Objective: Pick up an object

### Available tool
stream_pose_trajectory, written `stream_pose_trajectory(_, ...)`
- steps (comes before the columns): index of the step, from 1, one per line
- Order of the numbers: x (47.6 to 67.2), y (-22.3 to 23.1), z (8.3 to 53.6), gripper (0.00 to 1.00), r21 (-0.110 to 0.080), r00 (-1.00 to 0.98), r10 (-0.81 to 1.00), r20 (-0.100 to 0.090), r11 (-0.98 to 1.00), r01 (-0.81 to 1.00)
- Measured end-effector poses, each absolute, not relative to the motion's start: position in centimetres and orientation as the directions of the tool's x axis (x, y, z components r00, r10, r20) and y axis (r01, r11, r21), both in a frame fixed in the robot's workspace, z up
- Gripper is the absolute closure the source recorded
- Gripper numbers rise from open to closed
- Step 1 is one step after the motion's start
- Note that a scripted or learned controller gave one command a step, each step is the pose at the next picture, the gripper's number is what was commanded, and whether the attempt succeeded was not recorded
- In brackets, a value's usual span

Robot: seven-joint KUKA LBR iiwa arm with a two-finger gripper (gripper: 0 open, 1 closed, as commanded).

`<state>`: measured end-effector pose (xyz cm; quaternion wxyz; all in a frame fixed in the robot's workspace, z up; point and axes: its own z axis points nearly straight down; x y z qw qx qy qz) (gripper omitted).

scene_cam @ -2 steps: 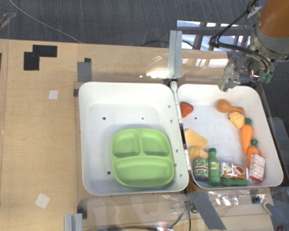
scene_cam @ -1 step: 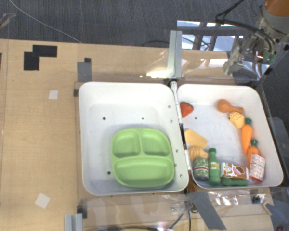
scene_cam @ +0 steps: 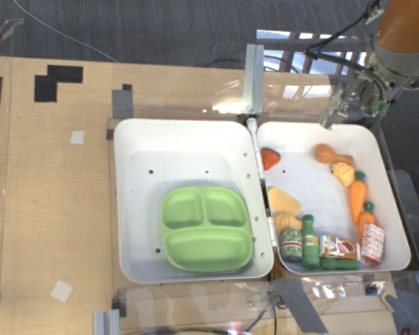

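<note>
Claw (scene_cam: 358, 103) up over the far edge of the right bin (scene_cam: 321, 135), near its far right corner, hanging clear of everything in it; too blurred to tell whether wide or narrow, and nothing seen held. Probably parked high there to keep the camera's sight of the toys free before a reach.

Right bin packed mostly along its near and right walls: can (scene_cam: 290, 246), green bottle (scene_cam: 309, 241) and snack packet (scene_cam: 339, 247) in a row against the near wall, small red carton (scene_cam: 373, 243) in the near right corner, carrot (scene_cam: 359, 196) lying along the right wall, drumstick (scene_cam: 333, 155) at its far end, cheese wedge (scene_cam: 283, 201) and red piece (scene_cam: 270, 159) near the divider. Likely heaped that way from being dropped in, not arranged. Left bin (scene_cam: 136, 152) carrying a green tray (scene_cam: 207, 228) toward its near side.

No single target named by the task. Nearest to the claw: drumstick, just nearer the camera and slightly left of it, lying apart from the walls, so likely the easiest reach. Carrot next, further toward the near side. Crowded near row well apart from the claw and probably harder to grip cleanly
</note>
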<state>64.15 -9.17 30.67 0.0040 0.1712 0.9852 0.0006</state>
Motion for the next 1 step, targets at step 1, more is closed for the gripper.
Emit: stream_pose_trajectory(1,65.92,-6.74,34.73,1.00,0.006,-0.860,0.511,-0.010,0.860,0.511)
